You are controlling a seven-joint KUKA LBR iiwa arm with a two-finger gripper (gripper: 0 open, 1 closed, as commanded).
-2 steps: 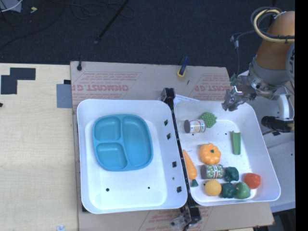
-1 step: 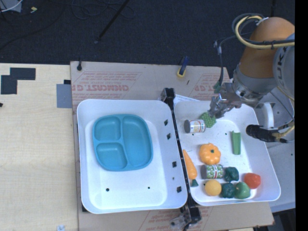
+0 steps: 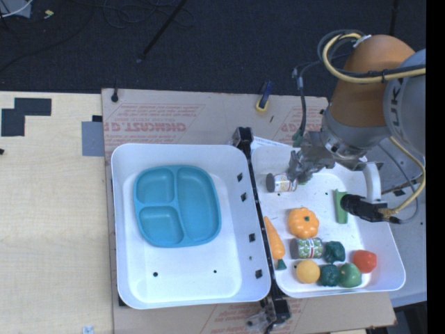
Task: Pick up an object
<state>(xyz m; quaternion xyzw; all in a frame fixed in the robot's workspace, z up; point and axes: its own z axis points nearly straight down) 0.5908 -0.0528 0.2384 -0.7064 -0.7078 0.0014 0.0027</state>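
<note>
Gripper (image 3: 297, 174) sits low in the right bin (image 3: 396, 270), near its far-left corner, just beside a small bottle (image 3: 279, 184) lying on its side. The gripper's tip is dark and blurred against the wrist. How far it is open cannot be told, nor whether it touches the bottle. The bottle's label is unreadable.

Lower in the view:
- pumpkin (image 3: 304, 223)
- carrot (image 3: 273, 237), along the left wall
- can (image 3: 308, 248)
- lemon (image 3: 307, 272)
- tomato (image 3: 363, 260)

Dark green items (image 3: 334, 251) crowd by the can, shapes indistinct. A green stick (image 3: 340, 206) is partly covered by robot hardware. The left bin (image 3: 125, 256) holds a blue plate (image 3: 177, 204).
</note>
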